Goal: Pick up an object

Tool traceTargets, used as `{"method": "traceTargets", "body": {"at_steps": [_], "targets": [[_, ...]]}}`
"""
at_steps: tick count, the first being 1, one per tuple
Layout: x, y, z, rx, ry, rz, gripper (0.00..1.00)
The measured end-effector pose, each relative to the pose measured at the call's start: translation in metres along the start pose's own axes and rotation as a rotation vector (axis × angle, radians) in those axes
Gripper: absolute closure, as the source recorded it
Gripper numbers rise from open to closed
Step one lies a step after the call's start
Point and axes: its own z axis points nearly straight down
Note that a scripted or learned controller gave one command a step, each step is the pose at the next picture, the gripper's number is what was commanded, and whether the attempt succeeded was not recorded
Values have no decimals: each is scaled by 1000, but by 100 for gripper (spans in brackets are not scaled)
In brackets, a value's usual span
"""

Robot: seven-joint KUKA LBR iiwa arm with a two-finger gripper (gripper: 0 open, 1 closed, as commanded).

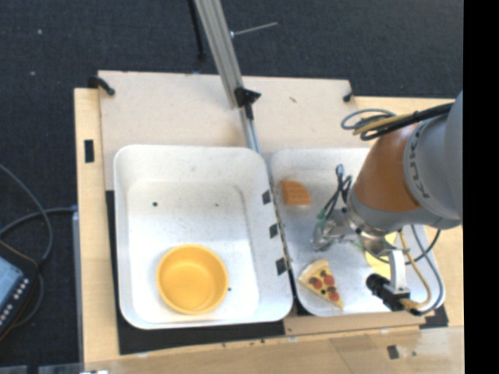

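The right bin holds an orange-brown bread-like piece near its far left and a pizza slice toy at its front left. A pale yellow thing peeks out from under the arm. My gripper hangs low over the middle of the right bin, between the bread piece and the pizza slice and apart from both. The wrist hides much of it. In the left bin a yellow bowl sits at the front.
A slanted aluminium post rises from behind the bins' shared wall. Cables loop at the back right of the bench. The grey arm with its orange band covers the right bin's right half.
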Motion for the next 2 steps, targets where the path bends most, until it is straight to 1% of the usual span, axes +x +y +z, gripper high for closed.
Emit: {"method": "traceTargets", "body": {"at_steps": [1, 2], "targets": [[-5, 4, -63, -4, -2, -9, 100], [-8, 4, -124, 1, -3, -9, 100]]}}
